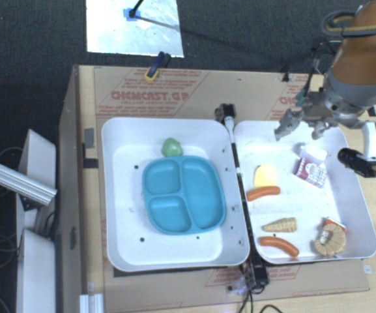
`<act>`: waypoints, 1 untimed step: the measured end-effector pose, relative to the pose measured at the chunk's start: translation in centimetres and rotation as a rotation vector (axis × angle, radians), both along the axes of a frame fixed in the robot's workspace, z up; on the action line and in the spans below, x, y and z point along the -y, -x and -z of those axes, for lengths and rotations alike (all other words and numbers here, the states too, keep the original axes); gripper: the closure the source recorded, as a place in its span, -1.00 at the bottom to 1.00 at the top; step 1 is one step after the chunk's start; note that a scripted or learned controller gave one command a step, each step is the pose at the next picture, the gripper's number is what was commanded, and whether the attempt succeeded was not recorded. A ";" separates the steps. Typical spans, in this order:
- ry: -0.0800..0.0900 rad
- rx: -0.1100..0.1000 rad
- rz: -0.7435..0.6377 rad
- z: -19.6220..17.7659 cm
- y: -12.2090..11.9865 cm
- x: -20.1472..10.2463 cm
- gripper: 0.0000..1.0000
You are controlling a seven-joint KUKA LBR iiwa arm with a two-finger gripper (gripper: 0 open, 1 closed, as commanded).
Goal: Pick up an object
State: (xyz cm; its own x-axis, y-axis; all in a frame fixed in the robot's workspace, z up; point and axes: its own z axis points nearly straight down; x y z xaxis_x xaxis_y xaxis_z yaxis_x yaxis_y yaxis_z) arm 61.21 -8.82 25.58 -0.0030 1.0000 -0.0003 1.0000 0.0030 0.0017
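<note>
The gripper [300, 126] hangs over the far edge of the right bin [357, 204], its two fingers spread apart with nothing between them. One finger [284, 128] points down toward the bin's far left corner, the other [319, 129] sits just beyond the carton. Above it rises the grey wrist and the orange band [363, 51] of the arm, coming in from the right.

Nearest the gripper, the maroon and white carton [311, 169] lies tilted in the far part of the right bin. To its left sits a yellow piece [265, 174], touching an orange sausage [263, 192] just in front of it. Nearer the front lie a cone [280, 225], a second sausage [279, 245] and, in the front right corner, a round brown pastry [329, 238].

The left bin [126, 175] holds a blue tray [183, 194] with three compartments, and a green ball [171, 148] rests just beyond the tray's far edge
</note>
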 end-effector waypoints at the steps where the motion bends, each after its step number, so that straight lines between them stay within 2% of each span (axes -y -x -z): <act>1: 0.000 -0.001 0.002 4.8 2.7 -1.4 -1.00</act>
